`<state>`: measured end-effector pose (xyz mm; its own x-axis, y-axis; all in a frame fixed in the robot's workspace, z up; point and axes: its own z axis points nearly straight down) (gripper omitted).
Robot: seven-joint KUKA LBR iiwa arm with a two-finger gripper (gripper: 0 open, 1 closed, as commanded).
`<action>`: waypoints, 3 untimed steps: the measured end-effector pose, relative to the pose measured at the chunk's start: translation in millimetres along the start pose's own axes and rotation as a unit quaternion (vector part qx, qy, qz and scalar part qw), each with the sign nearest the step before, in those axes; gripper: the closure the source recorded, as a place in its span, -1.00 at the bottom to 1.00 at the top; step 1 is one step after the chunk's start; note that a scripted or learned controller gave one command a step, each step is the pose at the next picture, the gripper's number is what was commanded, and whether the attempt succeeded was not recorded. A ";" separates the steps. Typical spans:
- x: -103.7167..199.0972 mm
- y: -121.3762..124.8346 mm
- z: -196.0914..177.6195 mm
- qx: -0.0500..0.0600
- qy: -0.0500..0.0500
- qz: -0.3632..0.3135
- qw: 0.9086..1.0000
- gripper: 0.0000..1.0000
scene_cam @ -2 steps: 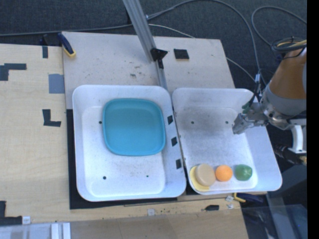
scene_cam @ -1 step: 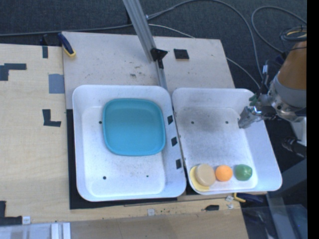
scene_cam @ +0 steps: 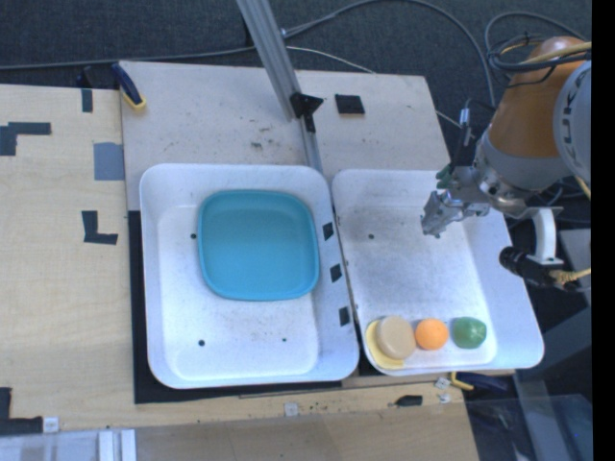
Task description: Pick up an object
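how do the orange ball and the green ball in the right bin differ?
Colour: the orange ball is bright orange, the green ball dark green. Place: the orange ball sits in the middle of the row, beside a tan round piece; the green ball is at the row's right end. Size: the green ball looks slightly larger. Both are round and rest along the right bin's near edge.

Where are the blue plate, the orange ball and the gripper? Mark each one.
blue plate (scene_cam: 258, 244), camera view, middle of its flat face.
orange ball (scene_cam: 431, 334), camera view, top of the ball.
gripper (scene_cam: 432, 226), camera view, at its fingertips above the right bin.
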<state>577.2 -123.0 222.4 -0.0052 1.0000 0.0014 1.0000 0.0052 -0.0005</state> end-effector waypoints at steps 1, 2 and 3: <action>52.7 17.7 9.2 0.000 0.000 0.000 1.000 1.00; 101.2 33.9 -4.9 0.000 0.000 0.001 1.000 1.00; 147.7 45.0 3.0 0.000 0.000 0.001 1.000 1.00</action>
<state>621.4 24.9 219.6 -0.0032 1.0000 0.0006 1.0000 0.0032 -0.0013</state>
